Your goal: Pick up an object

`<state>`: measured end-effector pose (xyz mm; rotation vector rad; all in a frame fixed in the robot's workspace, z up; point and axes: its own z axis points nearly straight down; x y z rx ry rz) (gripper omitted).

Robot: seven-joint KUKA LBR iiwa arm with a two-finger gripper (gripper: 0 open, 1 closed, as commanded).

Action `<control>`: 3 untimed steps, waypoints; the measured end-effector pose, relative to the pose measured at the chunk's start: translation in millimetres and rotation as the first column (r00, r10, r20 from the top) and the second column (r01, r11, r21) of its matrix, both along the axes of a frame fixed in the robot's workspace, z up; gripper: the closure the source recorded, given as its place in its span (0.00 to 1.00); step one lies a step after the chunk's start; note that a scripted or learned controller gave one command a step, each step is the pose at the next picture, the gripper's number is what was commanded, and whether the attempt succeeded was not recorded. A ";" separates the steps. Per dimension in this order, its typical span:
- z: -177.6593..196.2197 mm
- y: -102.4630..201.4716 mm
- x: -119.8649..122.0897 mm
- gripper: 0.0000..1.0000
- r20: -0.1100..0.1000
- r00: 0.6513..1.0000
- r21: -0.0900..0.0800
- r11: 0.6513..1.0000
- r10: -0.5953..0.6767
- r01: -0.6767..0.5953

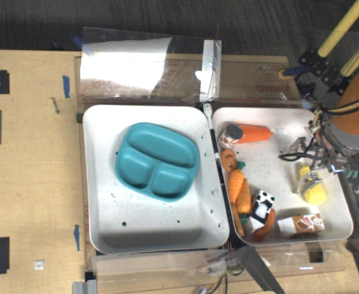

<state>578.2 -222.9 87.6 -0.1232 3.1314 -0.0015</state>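
Observation:
The right bin holds several small items. An orange carrot lies at the back beside a small can. More toy carrots lie along the left wall, with a black-and-white toy next to them. At the front right is a small white and brown carton. A yellow piece of fruit lies near the right wall. My gripper hangs right over the yellow fruit, partly hidden by its own cables.
The left bin holds a teal divided plate. A metal divider and clear sheeting stand behind the bins. The arm's orange band and yellow cable tubes crowd the right edge.

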 end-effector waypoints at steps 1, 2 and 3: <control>0.4 0.5 -41.5 0.00 0.000 0.999 0.001 0.999 -0.034 0.034; 0.7 0.4 -65.0 0.00 0.005 1.000 -0.001 1.000 -0.018 0.018; 59.6 1.2 -22.7 0.00 0.003 0.983 -0.003 0.983 0.186 -0.186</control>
